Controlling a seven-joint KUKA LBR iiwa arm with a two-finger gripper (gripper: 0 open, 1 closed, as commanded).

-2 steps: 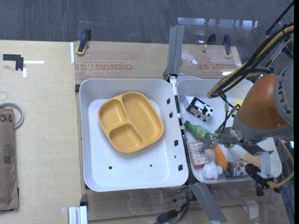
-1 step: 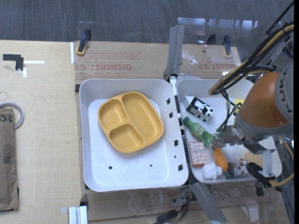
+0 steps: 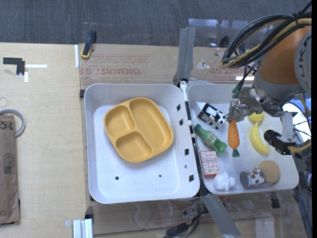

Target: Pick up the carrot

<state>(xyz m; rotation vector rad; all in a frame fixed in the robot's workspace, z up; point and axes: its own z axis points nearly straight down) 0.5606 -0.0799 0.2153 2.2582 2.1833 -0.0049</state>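
Hand (image 3: 237,114) sits right at the carrot (image 3: 233,135) top in the right bin (image 3: 292,180), between green bottle (image 3: 210,137) and banana (image 3: 258,139); grasp state unclear, looks like the grasp step, next needs a confirmed pinch, then a straight lift.

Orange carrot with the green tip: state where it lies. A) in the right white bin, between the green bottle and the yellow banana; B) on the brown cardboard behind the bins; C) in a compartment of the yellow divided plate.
A: the orange carrot with the green tip lies in the right white bin, with the green bottle on one side and the yellow banana on the other.
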